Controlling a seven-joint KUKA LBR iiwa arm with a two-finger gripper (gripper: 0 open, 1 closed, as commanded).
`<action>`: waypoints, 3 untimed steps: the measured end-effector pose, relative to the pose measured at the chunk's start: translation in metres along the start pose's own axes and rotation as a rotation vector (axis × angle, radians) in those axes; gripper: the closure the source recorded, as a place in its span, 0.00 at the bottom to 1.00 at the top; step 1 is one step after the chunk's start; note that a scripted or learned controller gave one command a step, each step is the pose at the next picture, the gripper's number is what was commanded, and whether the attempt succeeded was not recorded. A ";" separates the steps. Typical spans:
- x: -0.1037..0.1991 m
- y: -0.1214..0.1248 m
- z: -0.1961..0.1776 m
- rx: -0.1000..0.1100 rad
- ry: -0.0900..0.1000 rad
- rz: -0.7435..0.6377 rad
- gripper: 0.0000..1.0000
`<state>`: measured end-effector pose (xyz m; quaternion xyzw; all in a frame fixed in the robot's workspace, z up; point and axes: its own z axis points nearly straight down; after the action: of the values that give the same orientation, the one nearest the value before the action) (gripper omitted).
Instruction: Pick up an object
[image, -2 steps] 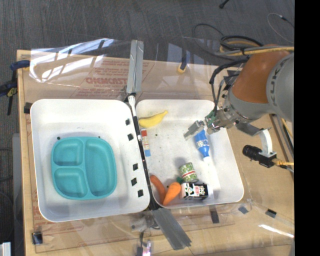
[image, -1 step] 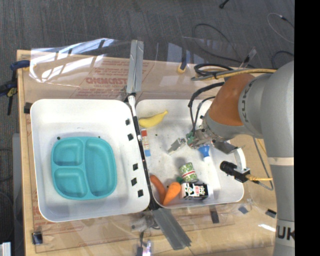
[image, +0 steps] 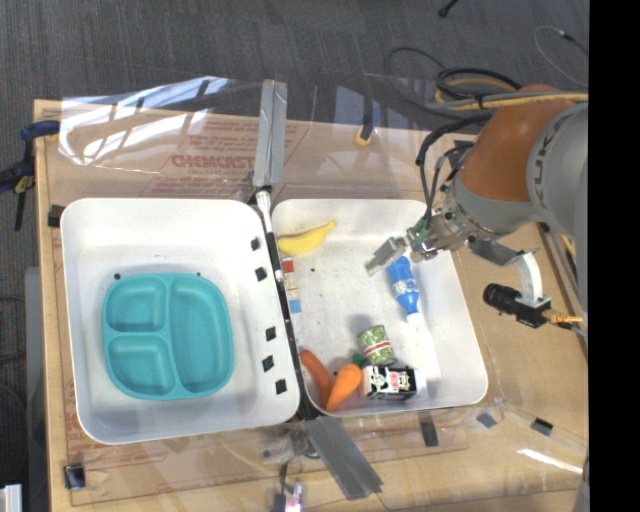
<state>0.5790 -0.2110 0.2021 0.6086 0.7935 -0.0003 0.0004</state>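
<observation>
The pincer (image: 392, 254) is positioned low in the right bin (image: 440, 215), apparently open, nothing held. A blue tube (image: 404, 287) lies just beside it. A teal tray (image: 168, 335) is contained in the left bin (image: 85, 225).

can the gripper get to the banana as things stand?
Probably yes. The banana lies alone near the right bin's top-left corner, nothing on it; the gripper hangs over the same bin.
</observation>
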 end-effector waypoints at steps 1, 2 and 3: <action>-0.002 0.014 0.002 -0.001 0.000 -0.063 0.00; 0.006 -0.013 0.110 0.001 0.001 0.000 0.00; 0.026 -0.096 0.110 0.001 0.003 -0.160 0.00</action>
<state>0.4797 -0.2106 0.0916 0.5434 0.8395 -0.0001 -0.0010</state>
